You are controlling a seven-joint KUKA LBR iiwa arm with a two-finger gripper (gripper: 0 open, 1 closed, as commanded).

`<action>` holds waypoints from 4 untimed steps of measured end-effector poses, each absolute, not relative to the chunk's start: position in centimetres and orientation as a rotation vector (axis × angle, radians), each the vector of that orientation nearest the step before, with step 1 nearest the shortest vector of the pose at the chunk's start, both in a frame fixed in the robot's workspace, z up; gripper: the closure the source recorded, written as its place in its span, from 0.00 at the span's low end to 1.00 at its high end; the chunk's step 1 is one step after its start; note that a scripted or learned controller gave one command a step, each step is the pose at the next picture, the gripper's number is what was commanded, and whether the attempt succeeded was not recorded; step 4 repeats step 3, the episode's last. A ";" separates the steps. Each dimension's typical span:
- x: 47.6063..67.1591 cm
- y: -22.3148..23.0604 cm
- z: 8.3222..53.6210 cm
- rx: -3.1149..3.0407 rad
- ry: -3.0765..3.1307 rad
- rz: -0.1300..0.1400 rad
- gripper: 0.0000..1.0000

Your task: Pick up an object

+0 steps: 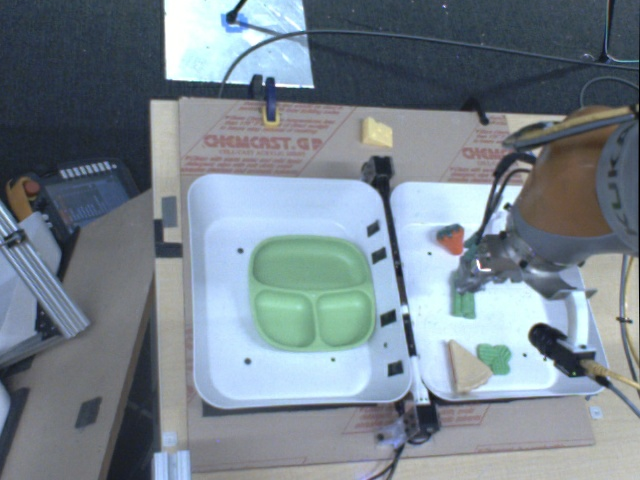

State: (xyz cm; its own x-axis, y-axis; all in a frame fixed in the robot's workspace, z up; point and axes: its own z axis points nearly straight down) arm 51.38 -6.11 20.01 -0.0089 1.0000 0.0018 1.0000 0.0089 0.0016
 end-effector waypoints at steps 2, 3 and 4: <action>52.7 4.2 21.4 -2.209 -2.233 -0.005 1.00; 52.4 10.3 22.4 -2.208 -2.234 -0.005 1.00; 52.4 10.3 22.4 -2.208 -2.234 -0.005 1.00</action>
